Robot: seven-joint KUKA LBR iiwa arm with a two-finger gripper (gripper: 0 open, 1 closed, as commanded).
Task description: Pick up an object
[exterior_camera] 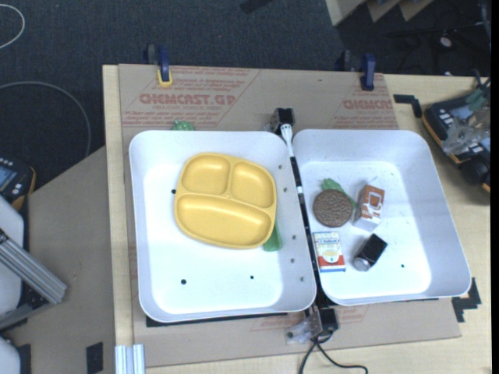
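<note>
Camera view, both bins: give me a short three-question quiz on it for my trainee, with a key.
1. True or false: the yellow divided plate lies in the left bin.
2. Which lies closest to the right bin's front edge? A. brown round cookie B. small black object C. orange-and-white packet
3. Fill in: the small white carton lies against the right bin's ____ wall.

Key: 1 true; 2 B; 3 left.
</note>
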